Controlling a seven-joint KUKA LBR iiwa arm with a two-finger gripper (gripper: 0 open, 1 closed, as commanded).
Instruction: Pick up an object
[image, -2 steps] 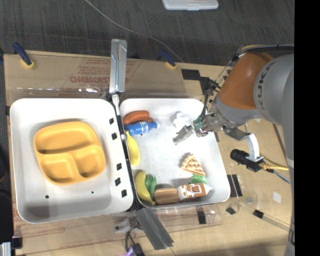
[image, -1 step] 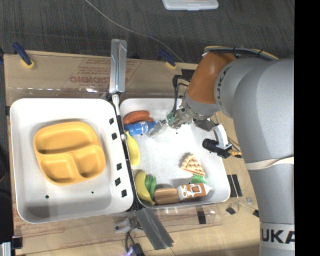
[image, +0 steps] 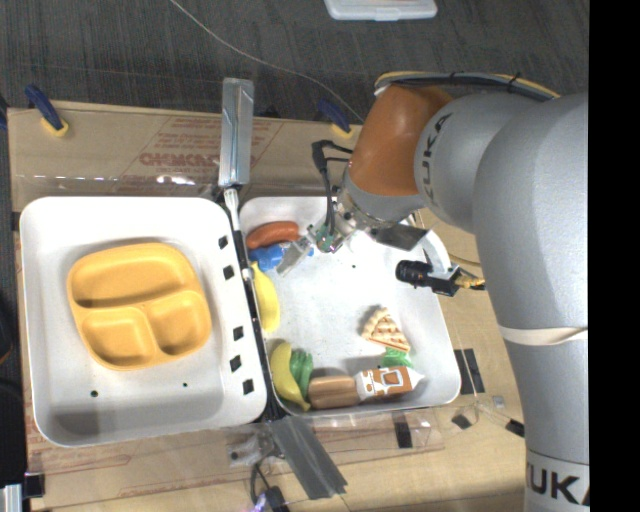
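The gripper (image: 322, 238) sits low over the upper part of the right bin (image: 440, 330), just right of the hot dog (image: 272, 234); whether anything is between its tips cannot be told from this view. The grey arm (image: 510, 190) with its orange band (image: 395, 140) reaches in above the right bin's upper right corner.

Against the right bin's left wall, the reddish-brown hot dog lies at the top, with a blue piece (image: 267, 257) just below it and a grey metal piece (image: 292, 258) touching that blue piece. A yellow banana-like toy (image: 265, 300) lies further down the same wall. Along the right bin's bottom edge lie a yellow and green toy (image: 291, 372), a brown block (image: 332, 390) and a small white and orange carton (image: 390, 381). A waffle-patterned wedge (image: 382, 328) lies above the carton.

The left bin (image: 120, 420), touching the right bin's left side, holds 1 yellow tray (image: 140, 302) with 3 compartments.
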